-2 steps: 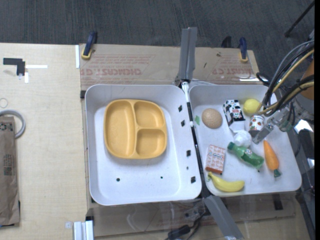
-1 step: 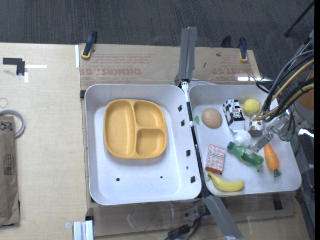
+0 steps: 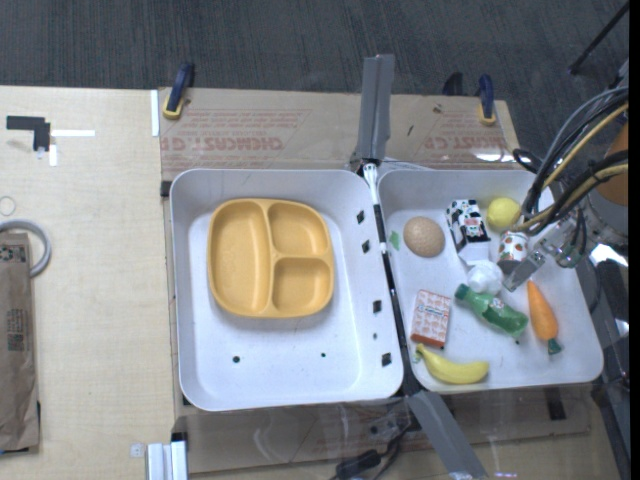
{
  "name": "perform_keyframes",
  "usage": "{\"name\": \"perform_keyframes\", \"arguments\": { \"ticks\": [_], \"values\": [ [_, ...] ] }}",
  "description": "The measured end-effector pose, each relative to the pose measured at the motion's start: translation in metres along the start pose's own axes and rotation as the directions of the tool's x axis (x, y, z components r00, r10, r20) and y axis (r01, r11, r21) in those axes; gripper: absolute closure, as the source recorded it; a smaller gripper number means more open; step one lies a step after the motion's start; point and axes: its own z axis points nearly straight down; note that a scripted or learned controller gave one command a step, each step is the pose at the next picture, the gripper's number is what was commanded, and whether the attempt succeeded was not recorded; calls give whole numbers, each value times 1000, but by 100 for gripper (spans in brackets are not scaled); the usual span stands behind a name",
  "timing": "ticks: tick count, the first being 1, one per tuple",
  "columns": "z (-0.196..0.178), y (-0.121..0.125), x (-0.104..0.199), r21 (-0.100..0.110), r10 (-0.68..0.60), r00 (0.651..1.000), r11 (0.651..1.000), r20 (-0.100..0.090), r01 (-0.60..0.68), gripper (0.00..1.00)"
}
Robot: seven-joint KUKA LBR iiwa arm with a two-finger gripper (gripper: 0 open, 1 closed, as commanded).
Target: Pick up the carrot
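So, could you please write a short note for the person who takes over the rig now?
Gripper: low over the right bin, close to the carrot's upper left; it holds nothing that can be seen.
Carrot: lies in the right bin near its right wall, green end toward the front, beside the green bottle.
Also there: banana, egg, lemon. The yellow divided plate sits in the left bin.
Done: nothing yet.
Left: grasp the carrot and lift it.

Arm enters from right, wrist low over right bin (image 3: 592,368); pincer (image 3: 520,268) points left, near bin's middle.
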Motion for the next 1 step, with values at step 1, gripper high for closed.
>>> {"name": "perform_keyframes", "arguments": {
  "ticks": [1],
  "values": [
    [-17,-40,31,1,-45,999,999,-1,45,0]
  ]
}}
